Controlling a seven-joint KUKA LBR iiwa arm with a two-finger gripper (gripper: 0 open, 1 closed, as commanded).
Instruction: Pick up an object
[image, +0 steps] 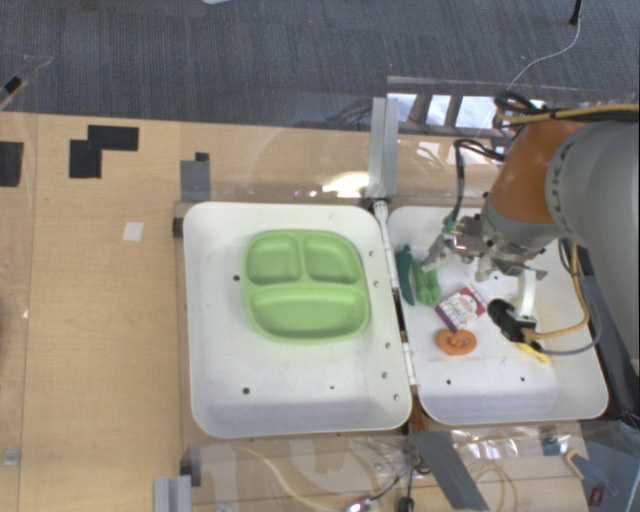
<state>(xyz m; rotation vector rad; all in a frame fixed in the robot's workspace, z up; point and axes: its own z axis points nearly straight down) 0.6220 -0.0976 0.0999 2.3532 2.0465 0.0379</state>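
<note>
Nothing lifted yet: two-finger gripper (487, 262) low over right white bin (560, 395); finger state indiscernible; small purple-and-white packet (460, 307), orange disc (457, 342) unclaimed.

The small purple-and-white packet (461, 308) in the right white bin (560, 395) carries print, but none of it reads from here.

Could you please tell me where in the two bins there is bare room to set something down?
Left bin: a bare strip runs all around the green divided plate, widest along the near edge. Right bin: bare floor at the near edge, below the orange disc. Its middle is crowded: green object, small packet, cables, and the arm above.
</note>
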